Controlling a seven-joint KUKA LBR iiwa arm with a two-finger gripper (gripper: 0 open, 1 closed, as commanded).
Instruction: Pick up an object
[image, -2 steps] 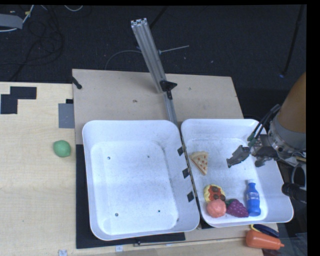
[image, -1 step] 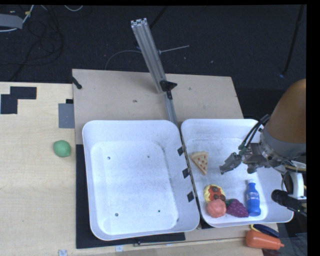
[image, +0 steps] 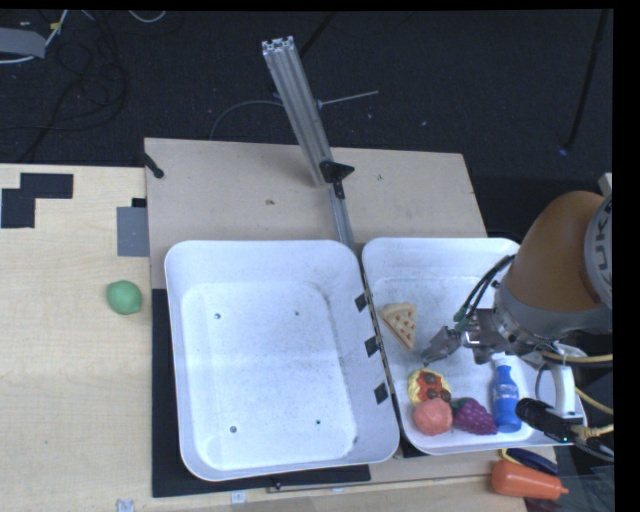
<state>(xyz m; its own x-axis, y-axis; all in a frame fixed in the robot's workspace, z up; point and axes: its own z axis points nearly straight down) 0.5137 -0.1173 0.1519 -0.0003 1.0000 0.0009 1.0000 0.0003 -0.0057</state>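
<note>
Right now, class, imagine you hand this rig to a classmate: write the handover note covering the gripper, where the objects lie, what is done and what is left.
Gripper: low inside the right bin, with nothing visible between its fingers.
Objects, all in the right bin: pizza slice just left of the gripper; yellow toy, red ball, purple grapes and blue bottle clustered at the near edge.
Elsewhere: green ball on the bench to the left of the left bin; orange item outside the right bin's near corner.
Done: arm brought over the objects.
Left: grasp and lift one object.
</note>
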